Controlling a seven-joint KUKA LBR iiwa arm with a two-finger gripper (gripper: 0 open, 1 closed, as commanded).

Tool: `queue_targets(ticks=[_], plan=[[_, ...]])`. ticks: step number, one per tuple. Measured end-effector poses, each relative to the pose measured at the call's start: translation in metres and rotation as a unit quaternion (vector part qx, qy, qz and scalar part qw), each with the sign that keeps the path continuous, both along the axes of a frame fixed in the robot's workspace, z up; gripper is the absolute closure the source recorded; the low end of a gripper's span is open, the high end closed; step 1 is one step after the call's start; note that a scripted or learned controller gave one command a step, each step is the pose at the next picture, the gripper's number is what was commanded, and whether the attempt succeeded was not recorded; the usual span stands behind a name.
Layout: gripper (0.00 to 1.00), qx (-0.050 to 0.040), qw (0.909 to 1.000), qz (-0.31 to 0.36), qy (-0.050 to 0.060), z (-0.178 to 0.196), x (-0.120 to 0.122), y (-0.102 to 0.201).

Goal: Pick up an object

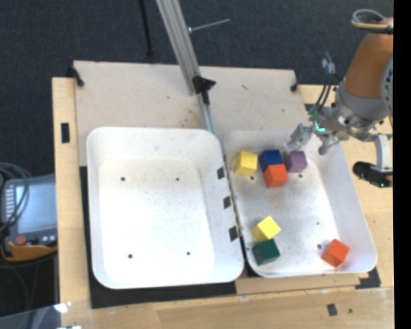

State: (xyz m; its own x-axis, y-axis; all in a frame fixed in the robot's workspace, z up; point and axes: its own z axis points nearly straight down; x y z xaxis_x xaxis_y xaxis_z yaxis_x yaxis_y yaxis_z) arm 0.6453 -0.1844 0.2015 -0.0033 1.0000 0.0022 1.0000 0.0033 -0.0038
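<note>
My gripper [312, 139] hangs open over the far edge of the right bin [346, 204], its two grey fingers spread with nothing between them. Just below and left of it sits a cluster of blocks: a purple block [297, 160], a blue block [270, 159], an orange block [276, 175] and a yellow block [246, 163]. Nearer the front lie a second yellow block [266, 227], a green block [266, 251] and another orange block [335, 252].
The left bin [157, 204] sits beside the right one, sharing a raised middle rim. A slanted metal pole [181, 40] rises from behind the bins. A screen unit and cables [24, 218] rest off the bench at the left.
</note>
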Motion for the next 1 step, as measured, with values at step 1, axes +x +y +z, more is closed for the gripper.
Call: queue_targets(ticks=[1], plan=[[0.00, -0.0023, 1.0000, 0.001, -0.002, 0.0035, 0.0008, -0.0011]])
